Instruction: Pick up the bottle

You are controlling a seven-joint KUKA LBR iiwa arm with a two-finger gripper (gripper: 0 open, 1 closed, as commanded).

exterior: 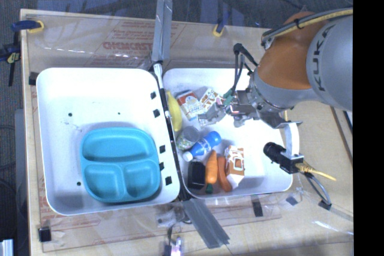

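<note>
The bottle (204, 144), blue with a white cap, lies on its side in the right bin (273, 180) near the divider, its long axis slanting from the cap at lower left up to the right, with a yellow banana (174, 112) above it and an orange carrot (211, 168) just below. To its right and a little higher hangs the pincer (231, 106), over the crumpled packets (201, 102); whether it is apart or together I cannot tell. The coming move, I judge, must go down and leftward, closing across the bottle's slant.
</note>
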